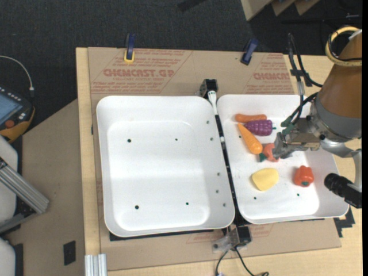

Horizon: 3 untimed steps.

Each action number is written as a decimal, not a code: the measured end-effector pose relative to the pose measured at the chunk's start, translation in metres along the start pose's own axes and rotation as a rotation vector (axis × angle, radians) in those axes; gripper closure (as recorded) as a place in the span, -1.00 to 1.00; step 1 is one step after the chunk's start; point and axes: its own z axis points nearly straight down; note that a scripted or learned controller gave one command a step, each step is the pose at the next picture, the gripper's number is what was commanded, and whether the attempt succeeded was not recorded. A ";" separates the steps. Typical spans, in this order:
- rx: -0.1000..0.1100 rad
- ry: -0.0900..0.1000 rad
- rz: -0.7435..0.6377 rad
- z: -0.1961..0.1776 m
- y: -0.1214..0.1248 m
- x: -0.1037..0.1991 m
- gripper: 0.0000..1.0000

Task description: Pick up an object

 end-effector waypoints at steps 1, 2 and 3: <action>-0.022 0.000 -0.005 -0.142 0.044 0.077 1.00; 0.002 -0.002 0.000 -0.117 0.053 0.133 1.00; 0.007 -0.002 0.010 -0.078 -0.003 0.096 1.00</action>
